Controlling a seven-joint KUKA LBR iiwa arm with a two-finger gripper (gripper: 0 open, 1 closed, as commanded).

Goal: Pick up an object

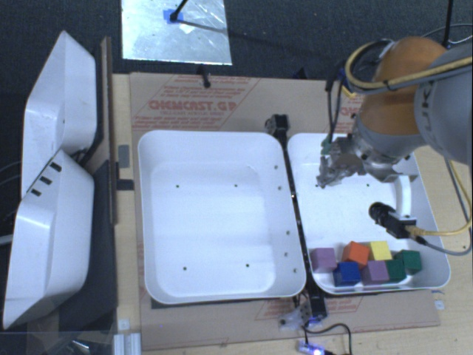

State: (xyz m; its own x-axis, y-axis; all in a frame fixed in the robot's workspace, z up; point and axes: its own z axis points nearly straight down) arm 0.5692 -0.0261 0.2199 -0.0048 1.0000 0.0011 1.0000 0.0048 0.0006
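Observation:
Several small blocks lie bunched at the near edge of the right bin [325, 220]: a light purple one [323, 258], a blue one [346, 273], an orange one [357, 252], a yellow one [380, 251], a second purple one [375, 271] and a green one [405, 262]. My gripper [326, 173] hangs over the far left part of the right bin, well apart from the blocks. Nothing shows between its fingers.
The left bin [155, 198] sits beside the right one, with a black divider strip [294, 205] between them. A shiny metal plate [176, 19] lies beyond the bench, and white housings [52, 176] stand at the left. Cables loop around the arm's wrist [392, 87].

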